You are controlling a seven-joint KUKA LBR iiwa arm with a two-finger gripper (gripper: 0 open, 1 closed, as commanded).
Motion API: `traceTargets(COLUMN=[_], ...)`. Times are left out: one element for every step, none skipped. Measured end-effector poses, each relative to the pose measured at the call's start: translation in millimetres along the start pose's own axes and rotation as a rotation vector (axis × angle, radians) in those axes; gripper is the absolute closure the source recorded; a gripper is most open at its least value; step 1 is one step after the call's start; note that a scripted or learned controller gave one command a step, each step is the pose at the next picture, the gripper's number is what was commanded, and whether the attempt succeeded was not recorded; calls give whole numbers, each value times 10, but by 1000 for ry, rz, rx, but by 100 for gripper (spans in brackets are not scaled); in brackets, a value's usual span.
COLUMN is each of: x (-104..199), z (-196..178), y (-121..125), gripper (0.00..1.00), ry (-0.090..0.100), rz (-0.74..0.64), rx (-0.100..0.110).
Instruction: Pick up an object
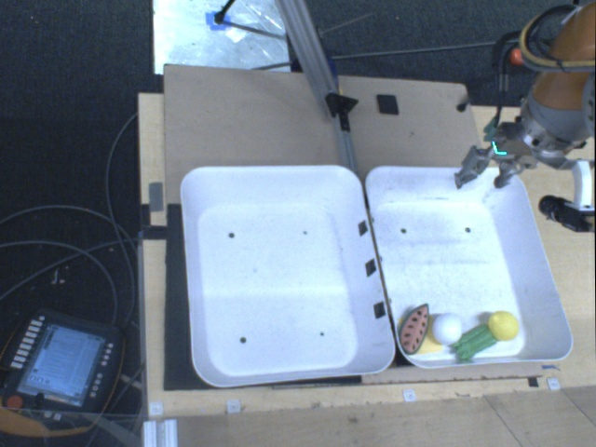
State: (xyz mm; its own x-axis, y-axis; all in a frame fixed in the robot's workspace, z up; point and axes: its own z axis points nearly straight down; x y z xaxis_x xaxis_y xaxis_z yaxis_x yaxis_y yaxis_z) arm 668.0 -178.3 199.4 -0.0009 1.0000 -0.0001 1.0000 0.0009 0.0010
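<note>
Over right bin's [521, 222] far corner, arm [559, 73] angled down, pincer [484, 173] released, grasping nothing

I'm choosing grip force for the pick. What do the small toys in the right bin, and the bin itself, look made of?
The watermelon-slice toy, white ball, green piece and yellow round piece look like smooth moulded plastic: solid flat colours, though possibly foam or rubber. The shallow white right bin seems thin matte plastic with rounded, formed edges.
</note>
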Motion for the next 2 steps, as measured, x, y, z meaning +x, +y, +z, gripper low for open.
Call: traceTargets(x=[0,28], z=[0,446], y=[0,-72], gripper=[0,0], ry=[0,1], rz=[0,0], rx=[0,3])
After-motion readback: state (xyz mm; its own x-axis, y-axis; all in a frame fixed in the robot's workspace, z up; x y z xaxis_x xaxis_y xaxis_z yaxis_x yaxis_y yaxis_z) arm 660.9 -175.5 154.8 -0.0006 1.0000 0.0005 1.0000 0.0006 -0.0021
